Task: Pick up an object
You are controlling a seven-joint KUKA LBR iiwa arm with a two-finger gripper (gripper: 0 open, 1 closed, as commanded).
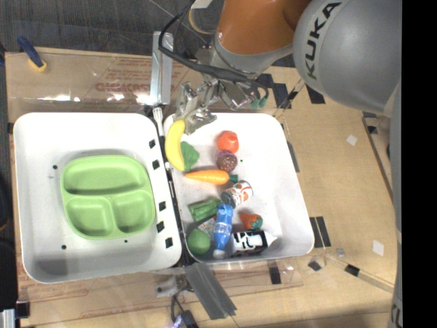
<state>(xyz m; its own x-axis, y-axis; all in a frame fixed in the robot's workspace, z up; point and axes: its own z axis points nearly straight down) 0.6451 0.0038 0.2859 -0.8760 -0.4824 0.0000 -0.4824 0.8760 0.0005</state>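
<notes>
Your hand (198, 111) hovers at the banana's (175, 144) twelve o'clock tip (grip state unclear); it's light, smooth, curved, so pinch mid-body.

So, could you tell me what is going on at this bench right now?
The KUKA arm reaches in over the right bin, which holds toy food: a banana, a tomato, a carrot, a blue bottle and more. Its gripper hovers at the bin's far left corner, just above the banana, with nothing visibly held. The left bin holds a green divided tray.
</notes>
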